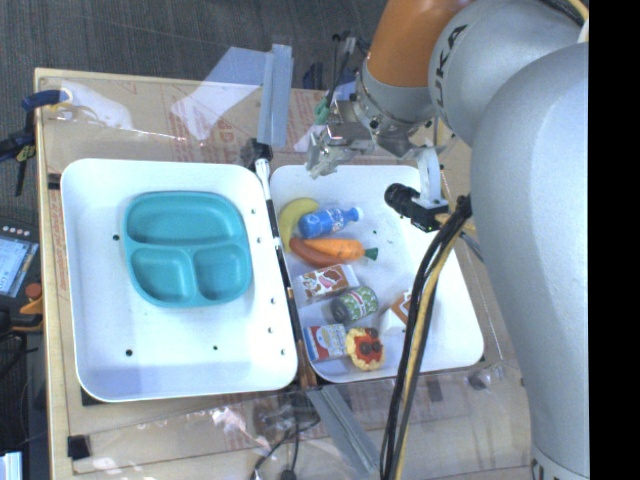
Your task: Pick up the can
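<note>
Camera view: I saw the small green-labelled metal can lying on its side in the right white bin, wedged among toy food.
The 2-finger gripper hovered near the bin's far edge, its opening beyond my telling; I judged the can light, rigid, slick, best pinched across its round body.

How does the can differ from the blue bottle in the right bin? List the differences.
The can is short and stubby with a green label and a dark end; the blue bottle is slimmer and longer, with a white cap. The can lies near the middle of the right bin, next to a small carton; the bottle lies nearer the far end, above the carrot. Both lie on their sides.
</note>
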Tool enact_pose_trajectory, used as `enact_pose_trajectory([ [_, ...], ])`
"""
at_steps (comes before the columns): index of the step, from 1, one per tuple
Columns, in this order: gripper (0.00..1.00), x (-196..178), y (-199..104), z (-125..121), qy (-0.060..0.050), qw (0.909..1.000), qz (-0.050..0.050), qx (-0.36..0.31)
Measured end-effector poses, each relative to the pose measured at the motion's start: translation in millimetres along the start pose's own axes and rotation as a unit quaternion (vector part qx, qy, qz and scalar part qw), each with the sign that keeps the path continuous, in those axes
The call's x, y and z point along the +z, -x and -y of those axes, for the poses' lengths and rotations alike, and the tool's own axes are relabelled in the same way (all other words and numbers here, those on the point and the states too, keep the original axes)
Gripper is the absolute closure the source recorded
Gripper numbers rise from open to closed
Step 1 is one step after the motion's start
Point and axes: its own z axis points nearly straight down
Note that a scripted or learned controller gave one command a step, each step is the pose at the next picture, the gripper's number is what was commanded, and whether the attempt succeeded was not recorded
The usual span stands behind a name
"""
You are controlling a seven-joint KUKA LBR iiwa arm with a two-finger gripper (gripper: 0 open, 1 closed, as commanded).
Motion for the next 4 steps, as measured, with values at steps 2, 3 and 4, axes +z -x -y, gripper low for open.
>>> enact_pose_trajectory([
  [2,1.0,10,30,22,-0.002,0.9999,0.0,0.012],
  [3,1.0,20,59,-8,-0.001,0.9998,0.0,0.019],
  [4,1.0,20,97,-5,0.001,0.9999,0.0,0.017],
])
